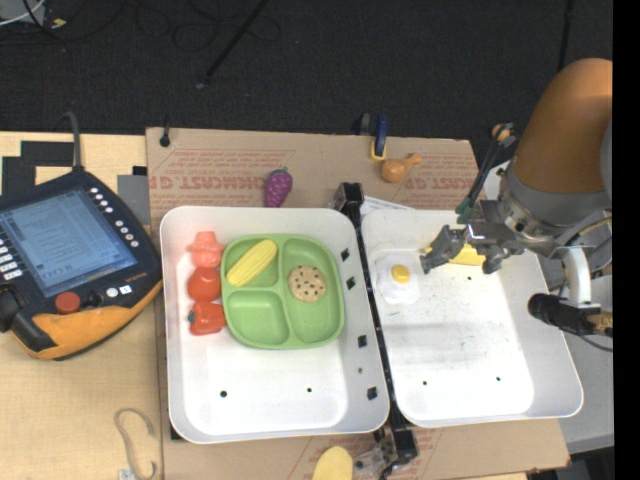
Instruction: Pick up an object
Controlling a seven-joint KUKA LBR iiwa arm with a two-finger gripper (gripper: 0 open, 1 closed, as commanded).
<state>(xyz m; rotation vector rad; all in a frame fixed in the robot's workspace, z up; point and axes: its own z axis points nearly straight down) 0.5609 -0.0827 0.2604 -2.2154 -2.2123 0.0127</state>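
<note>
Yellow lemon-like piece point(333, 462) lies on the cardboard just in front of the bins. Left bin point(260, 408): green divided plate point(282, 293) with corn point(250, 262) and cookie point(307, 284); orange-red toy point(204, 285) beside it. Right bin point(490, 388): fried-egg toy point(400, 277) near the back left. My gripper point(465, 250) sits just right of the egg, over a yellow item point(463, 256); can't tell its state. Purple grapes point(278, 187) and an orange pear-shaped toy point(399, 167) behind the bins.

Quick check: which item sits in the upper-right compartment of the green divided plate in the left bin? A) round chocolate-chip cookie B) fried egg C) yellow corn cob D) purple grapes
A. The round chocolate-chip cookie lies in the upper-right compartment of the green divided plate, while the yellow corn cob fills the upper-left one.
</note>
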